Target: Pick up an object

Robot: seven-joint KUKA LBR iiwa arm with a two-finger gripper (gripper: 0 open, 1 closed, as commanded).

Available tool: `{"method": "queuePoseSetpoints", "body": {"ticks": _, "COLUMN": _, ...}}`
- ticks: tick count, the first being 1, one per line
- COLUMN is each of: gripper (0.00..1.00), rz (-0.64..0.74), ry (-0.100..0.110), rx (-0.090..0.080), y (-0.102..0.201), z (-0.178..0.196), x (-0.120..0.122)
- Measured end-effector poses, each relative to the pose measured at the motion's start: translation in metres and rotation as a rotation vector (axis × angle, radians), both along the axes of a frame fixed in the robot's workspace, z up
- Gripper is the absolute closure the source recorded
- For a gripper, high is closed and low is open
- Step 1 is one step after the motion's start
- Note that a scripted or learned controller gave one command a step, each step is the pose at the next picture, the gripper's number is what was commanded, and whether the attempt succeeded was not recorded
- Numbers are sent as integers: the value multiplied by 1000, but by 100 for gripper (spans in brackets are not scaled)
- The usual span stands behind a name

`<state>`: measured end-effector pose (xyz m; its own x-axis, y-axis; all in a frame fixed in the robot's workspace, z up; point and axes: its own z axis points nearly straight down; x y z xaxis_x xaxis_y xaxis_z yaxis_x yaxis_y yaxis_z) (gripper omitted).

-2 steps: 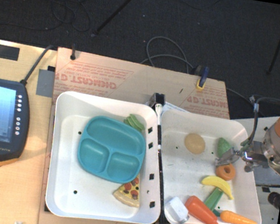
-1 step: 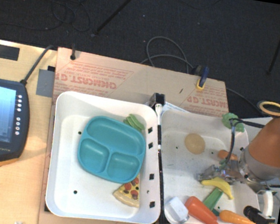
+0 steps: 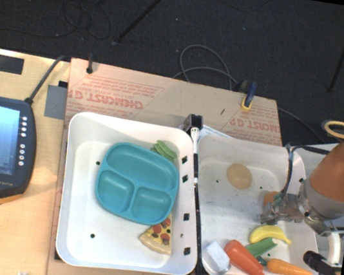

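Yellow plastic toy banana (image 3: 271, 234) lies in right bin (image 3: 221, 155), just below gripper (image 3: 275, 211). Prob. light, stiff, slick; best taken across mid-curve. Green veg (image 3: 262, 246) touching, carrots (image 3: 244, 259) near. Gripper low over bin floor; state of its grasp: cannot tell, nothing seen held.

L bin (image 3: 84, 152): teal tray (image 3: 138, 183), pizza slice (image 3: 159, 236) | R bin (image 3: 247, 156): gripper (image 3: 275, 213) above banana (image 3: 270, 234), carrot (image 3: 289, 269)

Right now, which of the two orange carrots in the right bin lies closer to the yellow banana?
The thicker, redder carrot, just left below the banana. The slimmer carrot lies further right.
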<state>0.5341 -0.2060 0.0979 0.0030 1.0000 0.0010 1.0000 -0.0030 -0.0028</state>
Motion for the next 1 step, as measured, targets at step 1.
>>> {"method": "queuePoseSetpoints", "body": {"ticks": 1, "gripper": 100, "rz": 6, "ry": -11, "rx": -2, "y": 32, "z": 103, "x": -4}}
